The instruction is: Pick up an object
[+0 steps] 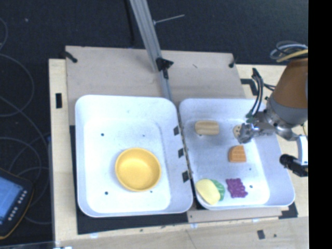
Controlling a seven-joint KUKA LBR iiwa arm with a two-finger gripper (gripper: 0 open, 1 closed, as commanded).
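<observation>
Claw (243, 133): hangs over the upper right part of the right bin (280, 196), on the end of the grey arm (290, 95) that reaches in from the right. I cannot tell whether it is spread or pressed together; the tip is small and blurred, and nothing is seen pinched in it.

Nearest candidate: the orange block (237, 153), just below the claw and apart from it. It looks small, stiff and light, with flat sides. A pinch across its two shorter flanks should hold, I judge, with little risk of crushing.

Tan piece (207, 128): to the claw's left at about the same height, near but not touching. Rounded and loaf-like, probably light; its curved top may slip, so take it across the narrow width, low on the sides.

Purple cluster (236, 187): well below the claw, near the bin's lower rim. Bumpy and possibly soft, an uncertain hold.

Yellow-and-green piece (209, 191): below and to the left, against the lower-left corner wall. That wall likely crowds one finger.

Yellow bowl (137, 168): far left of the claw, in the left bin (93, 118). Wide and smooth; only its rim offers a hold.
</observation>
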